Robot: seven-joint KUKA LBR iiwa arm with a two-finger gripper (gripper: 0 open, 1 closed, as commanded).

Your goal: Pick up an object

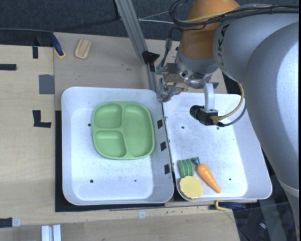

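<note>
Yellow disc (191, 187) and carrot (208, 177) at right bin's (241, 149) near edge; end effector (166, 91) at far corner, state unclear; approach step, must travel toward them

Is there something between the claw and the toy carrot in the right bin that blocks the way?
Nothing visible blocks it. The claw is at the far left corner of the right bin; the carrot lies near the front edge, with bare bin floor between them.
</note>
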